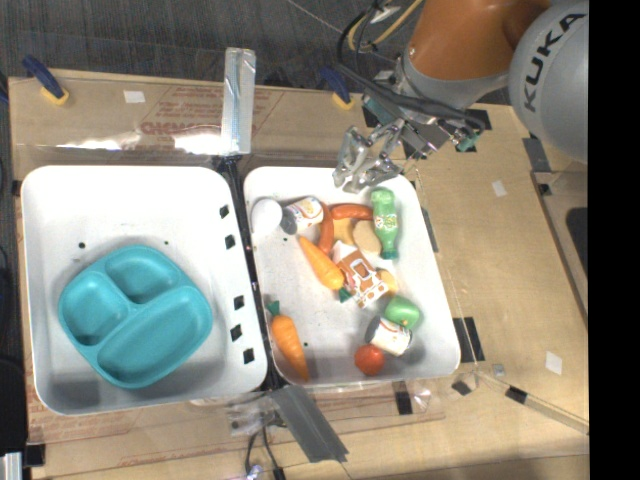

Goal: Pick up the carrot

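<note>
The carrot (289, 341) lies at about seven o'clock in the right bin (430, 298), near its front-left corner. The tool (362, 164) hangs at twelve o'clock over the bin's back rim, fingers open and holding nothing. A teal plate (135, 313) sits in the left bin (50, 208).

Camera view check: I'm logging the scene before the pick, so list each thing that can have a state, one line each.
Gripper: raised over the right bin's far rim, nothing between its fingers.
Carrot: lying loose at the right bin's near left corner.
Second carrot: lying mid-bin among the other toys.
Green bottle: lying on its side.
Tomato: resting near the front wall.
Teal plate: flat in the left bin, compartments bare.
</note>
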`<action>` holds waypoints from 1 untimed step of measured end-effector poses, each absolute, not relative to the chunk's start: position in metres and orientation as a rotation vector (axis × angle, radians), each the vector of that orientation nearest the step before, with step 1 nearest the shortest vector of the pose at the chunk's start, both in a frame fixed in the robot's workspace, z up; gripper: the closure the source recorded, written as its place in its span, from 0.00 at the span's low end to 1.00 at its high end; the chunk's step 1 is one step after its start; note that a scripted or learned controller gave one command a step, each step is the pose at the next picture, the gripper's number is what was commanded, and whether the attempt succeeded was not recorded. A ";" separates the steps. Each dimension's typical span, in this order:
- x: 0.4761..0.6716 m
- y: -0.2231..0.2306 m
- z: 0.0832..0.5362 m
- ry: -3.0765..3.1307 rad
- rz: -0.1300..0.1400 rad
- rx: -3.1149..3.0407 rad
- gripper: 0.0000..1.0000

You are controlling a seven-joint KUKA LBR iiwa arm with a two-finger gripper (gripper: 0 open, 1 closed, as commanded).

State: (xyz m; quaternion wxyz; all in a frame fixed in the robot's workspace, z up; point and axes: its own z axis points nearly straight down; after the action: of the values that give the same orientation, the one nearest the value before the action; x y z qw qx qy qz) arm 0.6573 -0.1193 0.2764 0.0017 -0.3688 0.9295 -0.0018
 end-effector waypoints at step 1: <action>0.649 -0.129 0.159 2.862 0.010 -1.309 1.00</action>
State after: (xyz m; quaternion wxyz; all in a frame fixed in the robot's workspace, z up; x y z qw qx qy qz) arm 0.6492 -0.1286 0.1588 -0.0029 -0.4160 0.9093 0.0031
